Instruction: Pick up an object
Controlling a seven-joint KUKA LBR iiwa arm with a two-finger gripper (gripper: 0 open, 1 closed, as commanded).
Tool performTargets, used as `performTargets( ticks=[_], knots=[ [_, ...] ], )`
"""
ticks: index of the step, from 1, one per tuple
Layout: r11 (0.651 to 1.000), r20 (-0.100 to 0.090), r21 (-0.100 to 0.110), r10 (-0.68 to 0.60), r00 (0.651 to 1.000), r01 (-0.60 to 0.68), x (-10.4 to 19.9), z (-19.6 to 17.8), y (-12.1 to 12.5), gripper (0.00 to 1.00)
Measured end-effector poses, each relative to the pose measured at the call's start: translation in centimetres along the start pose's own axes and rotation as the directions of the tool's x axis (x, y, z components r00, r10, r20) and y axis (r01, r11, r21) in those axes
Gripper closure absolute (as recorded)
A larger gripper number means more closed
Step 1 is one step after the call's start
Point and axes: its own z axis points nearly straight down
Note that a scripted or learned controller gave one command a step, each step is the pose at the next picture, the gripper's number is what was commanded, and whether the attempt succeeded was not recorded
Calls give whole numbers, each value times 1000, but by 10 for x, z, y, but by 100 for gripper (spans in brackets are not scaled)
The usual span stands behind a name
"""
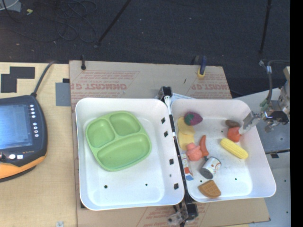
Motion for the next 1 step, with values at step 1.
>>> performTargets(
  ticks=[1],
  knots=[
    [1000,-7,14,-2,1000,2,25,158,40,0]
  ],
)
